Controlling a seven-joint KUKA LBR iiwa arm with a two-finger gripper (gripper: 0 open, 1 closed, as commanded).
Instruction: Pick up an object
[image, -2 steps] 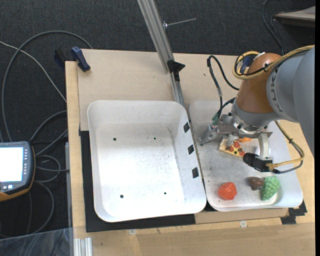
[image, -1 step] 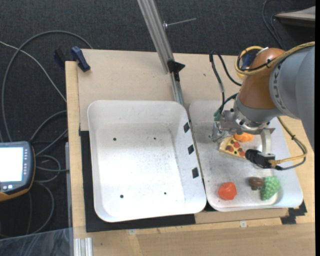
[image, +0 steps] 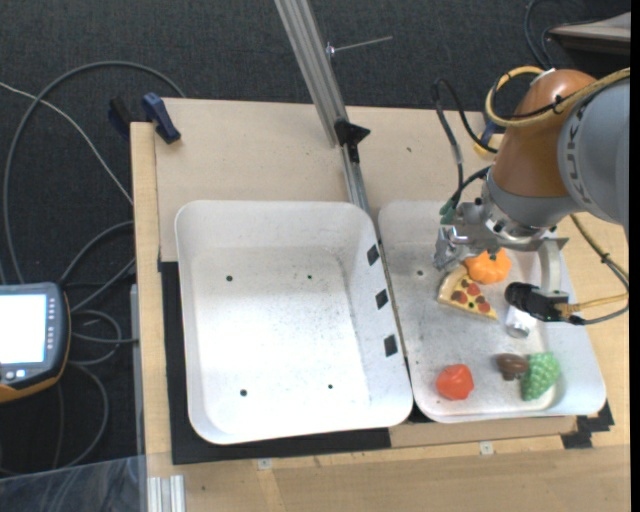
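One gripper (image: 452, 243) beside orange pumpkin (image: 489, 266)

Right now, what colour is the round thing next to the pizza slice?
Orange. The little pumpkin sits just above the pizza slice in the camera view.

Arm (image: 560, 140) above right bin (image: 420, 300) holding pizza slice (image: 467, 295), pumpkin (image: 489, 266)

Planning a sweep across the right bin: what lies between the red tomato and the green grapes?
In the camera view, a small brown object lies between the red tomato and the green grapes, close beside the grapes.
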